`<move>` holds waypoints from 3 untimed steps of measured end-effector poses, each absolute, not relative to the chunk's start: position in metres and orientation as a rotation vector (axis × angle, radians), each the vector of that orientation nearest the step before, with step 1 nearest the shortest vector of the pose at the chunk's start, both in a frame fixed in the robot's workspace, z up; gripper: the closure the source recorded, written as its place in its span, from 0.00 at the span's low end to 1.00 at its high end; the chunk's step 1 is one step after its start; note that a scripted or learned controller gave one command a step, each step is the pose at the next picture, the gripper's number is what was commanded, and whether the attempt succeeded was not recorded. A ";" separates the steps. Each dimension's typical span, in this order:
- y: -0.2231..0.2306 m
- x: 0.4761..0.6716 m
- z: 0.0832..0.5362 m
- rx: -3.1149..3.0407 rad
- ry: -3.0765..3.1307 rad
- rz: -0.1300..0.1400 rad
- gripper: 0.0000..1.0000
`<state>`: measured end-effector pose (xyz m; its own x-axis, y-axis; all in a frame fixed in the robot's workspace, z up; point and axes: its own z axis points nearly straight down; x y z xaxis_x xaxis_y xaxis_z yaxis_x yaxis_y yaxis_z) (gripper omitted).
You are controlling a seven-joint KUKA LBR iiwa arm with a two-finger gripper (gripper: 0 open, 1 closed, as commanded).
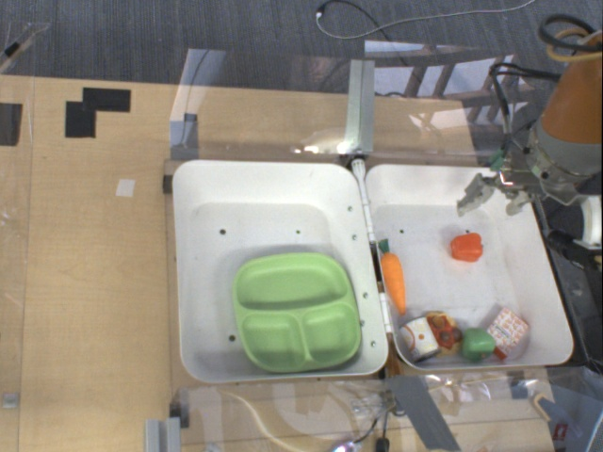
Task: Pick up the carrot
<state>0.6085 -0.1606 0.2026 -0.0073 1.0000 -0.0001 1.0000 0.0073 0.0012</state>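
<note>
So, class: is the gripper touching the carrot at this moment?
Apart. The camera view shows the gripper up near the right bin's far corner, while the carrot lies along that bin's left wall, bare white floor between them.

Wooden bench (pixel 85 281) bears two white bins (pixel 203 252).

Divided tray (pixel 297 311) in left bin (pixel 203 215) — carrot (pixel 393 282) along right bin's (pixel 556 309) left wall.

The arm (pixel 575 111) is cut off by the right edge; the small items (pixel 462 337) are too small to identify.
</note>
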 end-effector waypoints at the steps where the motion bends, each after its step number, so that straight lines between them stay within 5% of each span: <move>1: -0.085 0.642 0.207 2.181 2.257 0.005 0.00; 3: -0.009 0.557 0.184 2.117 2.322 0.001 0.00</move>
<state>0.5565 -0.0094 0.1835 -0.0920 0.9958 0.0010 0.9958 0.0920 -0.0002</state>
